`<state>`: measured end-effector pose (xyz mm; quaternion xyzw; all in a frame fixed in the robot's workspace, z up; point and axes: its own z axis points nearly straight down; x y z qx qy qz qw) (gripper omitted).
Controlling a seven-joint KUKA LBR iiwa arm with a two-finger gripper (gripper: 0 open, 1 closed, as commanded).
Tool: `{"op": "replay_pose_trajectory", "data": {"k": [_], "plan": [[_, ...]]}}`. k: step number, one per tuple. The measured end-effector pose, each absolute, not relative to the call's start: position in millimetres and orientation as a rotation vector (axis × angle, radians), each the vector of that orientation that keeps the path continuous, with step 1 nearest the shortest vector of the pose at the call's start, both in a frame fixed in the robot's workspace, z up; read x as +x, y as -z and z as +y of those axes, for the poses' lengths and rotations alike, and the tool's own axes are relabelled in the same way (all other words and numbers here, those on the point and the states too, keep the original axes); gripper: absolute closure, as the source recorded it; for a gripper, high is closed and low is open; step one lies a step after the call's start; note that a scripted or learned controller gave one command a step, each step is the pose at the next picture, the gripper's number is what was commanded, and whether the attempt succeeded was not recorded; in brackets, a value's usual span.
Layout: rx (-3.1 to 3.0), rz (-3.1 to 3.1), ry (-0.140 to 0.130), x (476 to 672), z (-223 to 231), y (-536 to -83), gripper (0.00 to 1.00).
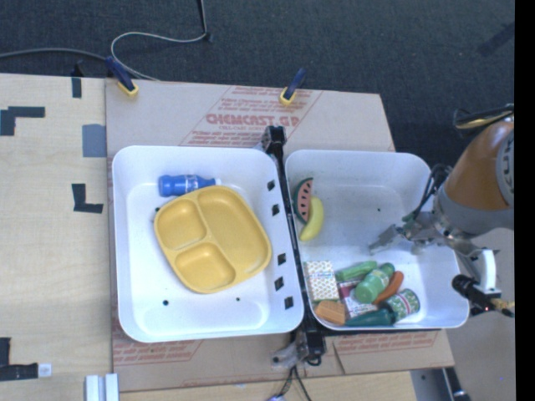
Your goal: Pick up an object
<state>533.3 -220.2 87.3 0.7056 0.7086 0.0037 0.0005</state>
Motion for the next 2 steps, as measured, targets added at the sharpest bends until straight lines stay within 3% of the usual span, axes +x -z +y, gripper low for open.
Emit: {"op": "replay_pose_trajectory", "data": {"k": [1,2], "plan": [[2.213,2.226,-0.014,488.1,-219.8,-87.3,0.0],[2.213,2.22,-0.009,487.7,-222.1,-96.6,1.0]]}}
